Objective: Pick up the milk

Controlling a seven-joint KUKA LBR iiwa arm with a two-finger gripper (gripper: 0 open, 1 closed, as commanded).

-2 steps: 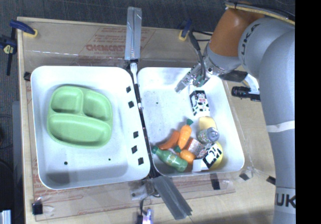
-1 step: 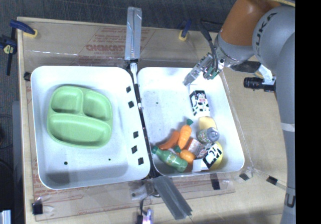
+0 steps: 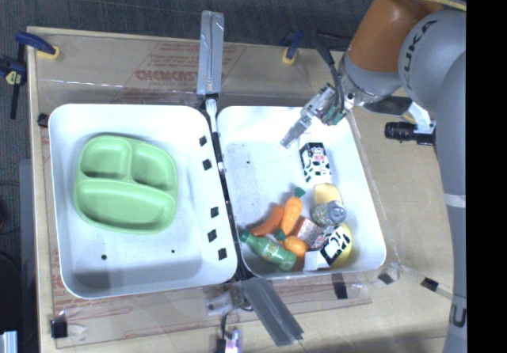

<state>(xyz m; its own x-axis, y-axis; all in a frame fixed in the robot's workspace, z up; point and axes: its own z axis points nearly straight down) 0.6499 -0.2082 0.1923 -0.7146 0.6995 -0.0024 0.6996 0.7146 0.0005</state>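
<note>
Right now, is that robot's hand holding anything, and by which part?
Nothing is held. The hand hangs over the right bin, with nothing between its fingers; the milk lies apart from it, just beside.

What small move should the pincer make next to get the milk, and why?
Probably a short move toward the camera and down. The pincer hangs over bare floor of the right bin, and the milk carton with cow spots lies apart from it, just beside it, separate from the pile of carrots below.

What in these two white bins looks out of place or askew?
Nothing is spilled or damaged. The toy food lies heaped in the right bin's near corner, and the cow-patterned white milk carton lies flat apart from it.
</note>
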